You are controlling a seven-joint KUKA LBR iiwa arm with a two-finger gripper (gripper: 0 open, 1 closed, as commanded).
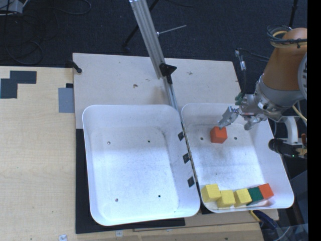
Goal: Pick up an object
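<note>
An orange-red cube [218, 134] lies on the floor of the right bin [251, 157], in its back half. My gripper [234, 125] hangs just above and to the right of it, open, its fingers spread wide. The left fingertip [223, 123] is right at the cube's upper edge; the right fingertip [248, 125] stands well clear of it. Nothing is between the fingers. The arm with its orange band [283, 59] comes in from the right.
Along the right bin's front wall sits a row of blocks: three yellow [226, 198], one green [256, 193] and one orange-red [266, 190]. The left bin [100, 134] adjoins across a shared rim with black clips. A slanted metal rail [150, 39] rises behind the bins.
</note>
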